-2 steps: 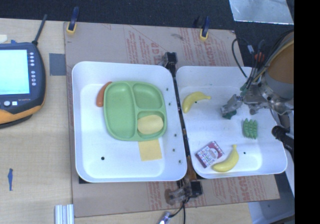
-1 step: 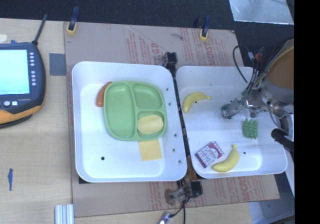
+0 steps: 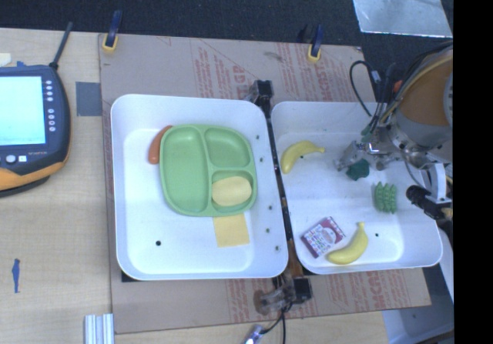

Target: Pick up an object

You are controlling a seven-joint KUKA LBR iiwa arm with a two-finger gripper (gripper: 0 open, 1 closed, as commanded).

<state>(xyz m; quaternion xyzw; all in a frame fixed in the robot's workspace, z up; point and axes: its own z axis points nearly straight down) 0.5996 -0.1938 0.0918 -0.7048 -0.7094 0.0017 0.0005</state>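
Nearest the camera, the wide left white bin (image 3: 131, 181) is seen holding a green divided plastic plate (image 3: 202, 169). Inside the right white bin (image 3: 416, 246), the metal two-finger gripper (image 3: 356, 160) is lowered onto a small dark-teal object (image 3: 357, 172); whether it is gripped cannot be told. A yellow banana (image 3: 300, 154) lies well apart to the left.

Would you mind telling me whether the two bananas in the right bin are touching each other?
Apart. The camera view shows one banana near the bin's upper left and the other banana near its lower edge, white floor between.
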